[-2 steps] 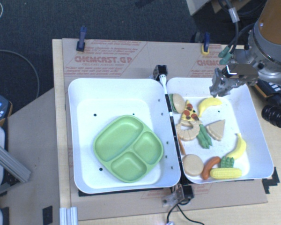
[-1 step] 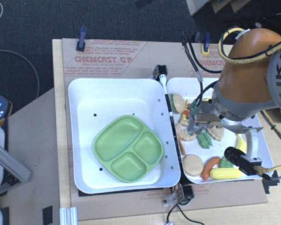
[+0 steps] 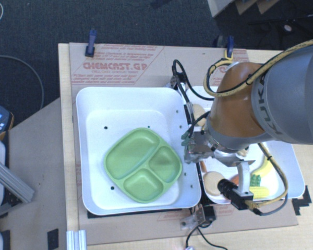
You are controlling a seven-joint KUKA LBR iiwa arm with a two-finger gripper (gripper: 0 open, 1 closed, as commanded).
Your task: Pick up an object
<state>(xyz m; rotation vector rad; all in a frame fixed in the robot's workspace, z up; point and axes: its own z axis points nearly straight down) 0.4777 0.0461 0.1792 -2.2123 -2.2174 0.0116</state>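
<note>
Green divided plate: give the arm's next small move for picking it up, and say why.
Probably shift the arm leftward, over the left bin. The green divided plate lies flat there with nothing on it, while the arm's wrist hangs over the seam between the bins, beside the plate's right rim rather than above it.

green divided plate [image 3: 143, 164] sitting in the left white bin [image 3: 94, 139], grey-orange arm [image 3: 250, 108] looming at 3 o'clock over the right bin [image 3: 292, 165], small bits underneath
</note>
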